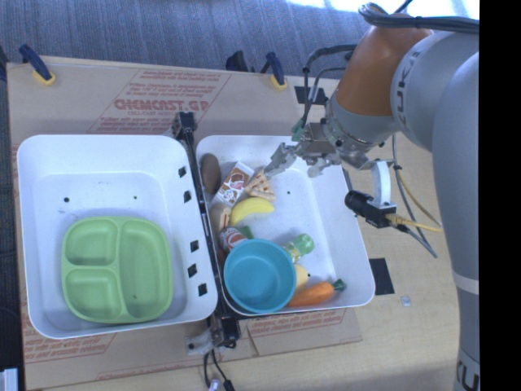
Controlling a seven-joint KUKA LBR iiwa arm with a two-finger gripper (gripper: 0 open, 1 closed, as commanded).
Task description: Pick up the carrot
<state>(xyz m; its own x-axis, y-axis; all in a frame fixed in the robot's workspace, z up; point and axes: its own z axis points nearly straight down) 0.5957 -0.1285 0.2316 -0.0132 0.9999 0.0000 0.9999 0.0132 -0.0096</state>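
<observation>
While the carrot lies at the near edge of the right bin, tucked against the lower right of the blue bowl with its green top pointing toward the bin's near right corner, the hand hangs over the far part of that same bin — well apart from its target. Fingers look parted, reaching toward the packet and the wedge-shaped toy; nothing sits between them. Judgement: the step in hand is the approach, and nothing of the pick is done. To do it well the hand should first lift clear of the clutter, then travel toward the camera along the bin's right side, where the white floor is bare, rather than across the banana and the small green-capped bottle. Carrot lies roughly left-right, so the fingers should straddle it across its short width, near the thicker end — one finger must drop into the narrow gap between carrot and bin wall, the other beside the bowl rim. Risk: clipping the bowl or wall, or nudging the carrot under the bowl's edge. Descend straight, close slowly. Left bin with the green divided plate is not involved.
</observation>
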